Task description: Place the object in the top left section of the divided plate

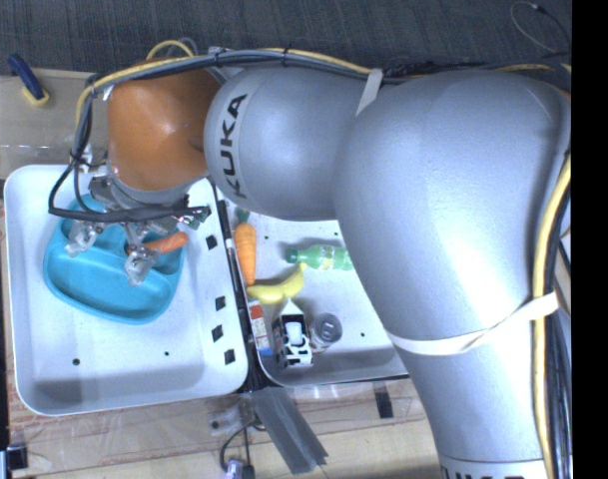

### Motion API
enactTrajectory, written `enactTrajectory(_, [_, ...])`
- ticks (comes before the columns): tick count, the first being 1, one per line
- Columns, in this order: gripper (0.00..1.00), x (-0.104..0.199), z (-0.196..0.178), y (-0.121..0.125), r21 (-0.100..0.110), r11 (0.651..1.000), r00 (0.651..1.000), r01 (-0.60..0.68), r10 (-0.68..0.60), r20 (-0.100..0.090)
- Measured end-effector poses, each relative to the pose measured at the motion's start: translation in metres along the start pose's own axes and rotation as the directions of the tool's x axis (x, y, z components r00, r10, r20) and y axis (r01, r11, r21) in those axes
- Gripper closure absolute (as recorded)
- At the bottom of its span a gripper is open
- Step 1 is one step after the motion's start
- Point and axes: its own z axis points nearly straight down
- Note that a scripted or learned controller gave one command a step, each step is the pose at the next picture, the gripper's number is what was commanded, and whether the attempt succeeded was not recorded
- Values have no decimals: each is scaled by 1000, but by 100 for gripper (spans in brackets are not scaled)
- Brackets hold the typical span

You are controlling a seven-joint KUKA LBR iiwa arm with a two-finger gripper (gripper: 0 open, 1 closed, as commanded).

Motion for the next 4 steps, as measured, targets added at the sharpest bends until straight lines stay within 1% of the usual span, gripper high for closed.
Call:
enactTrajectory(1, [0,59,-89,-79,6,979,979,202,-202,5])
enactTrajectory(2, [100,58,-100,-79,8,979,979,202,-202,7])
enactTrajectory(3, [100,79,-88,2,2,996,996,-90,90,3])
enactTrajectory(4, [100,-29,-148,-22,6,999,999,-54,54,7])
